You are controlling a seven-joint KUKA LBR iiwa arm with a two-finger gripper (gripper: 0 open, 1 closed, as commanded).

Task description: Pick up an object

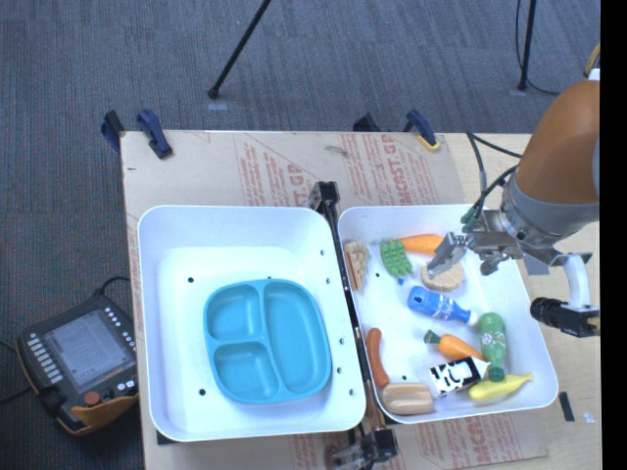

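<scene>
Grey carpet surrounds a cardboard-topped bench (pixel 255 169) held by blue clamps. Left bin (pixel 167 253) holds a blue divided plate (pixel 266 341). Right bin (pixel 529 346) holds toy food: carrots, blue bottle (pixel 439 306), banana (pixel 500 388). Gripper (pixel 453 253) hovers above a round bread slice (pixel 446 277), fingers spread, gripping nothing. Arm is cut off at right.
</scene>
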